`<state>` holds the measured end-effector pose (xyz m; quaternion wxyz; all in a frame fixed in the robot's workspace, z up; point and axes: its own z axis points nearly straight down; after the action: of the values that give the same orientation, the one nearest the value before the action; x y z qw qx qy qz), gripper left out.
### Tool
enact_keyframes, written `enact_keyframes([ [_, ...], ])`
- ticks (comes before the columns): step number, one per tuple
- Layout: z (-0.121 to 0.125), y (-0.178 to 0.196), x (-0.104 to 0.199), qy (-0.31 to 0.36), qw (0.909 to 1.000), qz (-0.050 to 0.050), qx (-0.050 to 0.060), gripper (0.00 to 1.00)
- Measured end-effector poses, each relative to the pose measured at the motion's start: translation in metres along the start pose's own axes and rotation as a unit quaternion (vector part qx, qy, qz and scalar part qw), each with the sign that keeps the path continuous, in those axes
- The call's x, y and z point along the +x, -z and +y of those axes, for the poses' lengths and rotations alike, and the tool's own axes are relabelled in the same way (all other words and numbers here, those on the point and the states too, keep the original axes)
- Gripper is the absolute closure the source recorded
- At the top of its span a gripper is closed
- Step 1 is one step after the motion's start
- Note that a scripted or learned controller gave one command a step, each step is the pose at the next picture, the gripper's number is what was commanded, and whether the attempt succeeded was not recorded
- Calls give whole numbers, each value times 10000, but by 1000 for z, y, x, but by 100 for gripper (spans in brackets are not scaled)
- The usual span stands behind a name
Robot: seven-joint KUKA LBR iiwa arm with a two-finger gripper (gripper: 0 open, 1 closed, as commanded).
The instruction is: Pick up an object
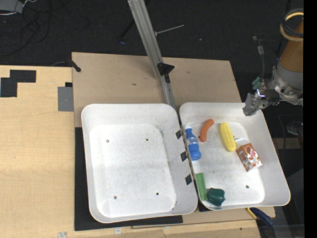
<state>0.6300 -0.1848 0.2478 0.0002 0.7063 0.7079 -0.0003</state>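
Nothing picked yet.
My gripper hovers at the right bin's one o'clock rim; I cannot tell its state; corn untouched.

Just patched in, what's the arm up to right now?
The gripper hangs over the far right corner of the right bin, with nothing visibly in it. The corn cob, orange sausage, blue bottle, red packet and green items all lie in that bin.
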Motion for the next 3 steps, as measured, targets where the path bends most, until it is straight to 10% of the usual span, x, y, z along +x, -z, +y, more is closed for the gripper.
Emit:
enact_keyframes([
  [3,-57,-13,137,4,10000,16,27,100],
])
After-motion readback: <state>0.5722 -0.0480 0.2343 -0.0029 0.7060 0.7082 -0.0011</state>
